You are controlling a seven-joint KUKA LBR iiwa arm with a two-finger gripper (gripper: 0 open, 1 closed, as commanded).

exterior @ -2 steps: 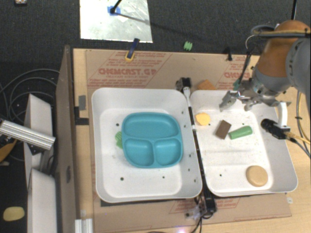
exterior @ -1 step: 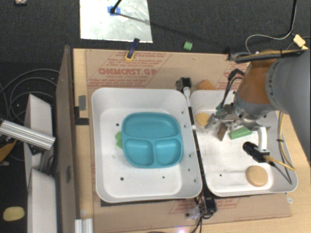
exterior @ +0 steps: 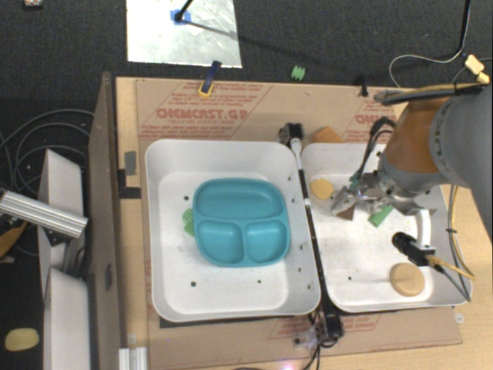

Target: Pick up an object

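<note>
The gripper (exterior: 348, 200) hung low in the right bin (exterior: 339, 284), at about nine o'clock from the arm's wrist; how it was set could not be told. Candidates lay close: a tan disc (exterior: 320, 188) just at its ten o'clock, a green block (exterior: 380, 216) at its four, a tan round (exterior: 407, 279) well off at five. All looked small, light and rigid; the disc probably wanted an edge pinch. The tabletop (exterior: 231, 110) board read "CHEMCAST".
</note>
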